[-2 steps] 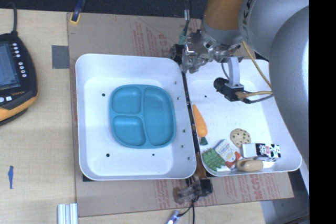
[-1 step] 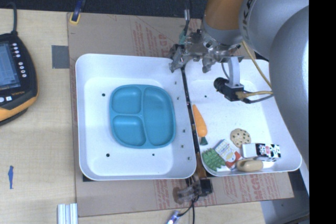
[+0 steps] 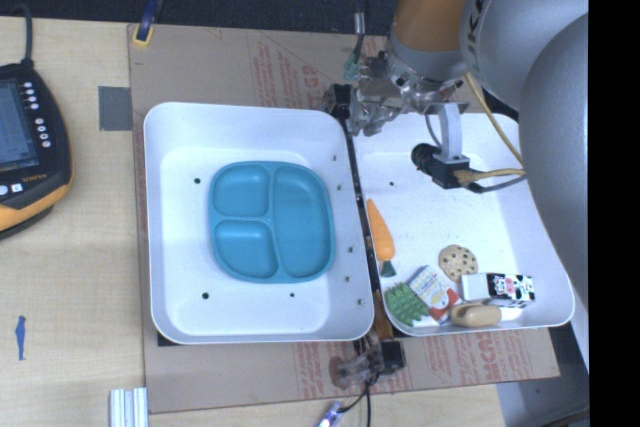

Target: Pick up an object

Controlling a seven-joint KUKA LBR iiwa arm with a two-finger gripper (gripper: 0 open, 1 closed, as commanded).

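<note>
My gripper (image 3: 366,111) hangs over the far end of the wall between the two bins, under the orange band of the arm. In the right bin (image 3: 500,215) an orange carrot (image 3: 380,231) lies along the left wall. Toward the near edge of that bin, well away from the gripper, lie a round cookie (image 3: 458,261), a small milk carton (image 3: 506,288), a tan bread roll (image 3: 476,316), a green leafy piece (image 3: 402,301) and a small printed packet (image 3: 432,286). Nothing shows at the gripper's tip.
A blue divided plate (image 3: 271,220) sits in the middle of the left bin (image 3: 175,315). A black cable plug (image 3: 440,165) dangles from the arm over the right bin. A teach pendant (image 3: 25,145) rests on the bench at far left.
</note>
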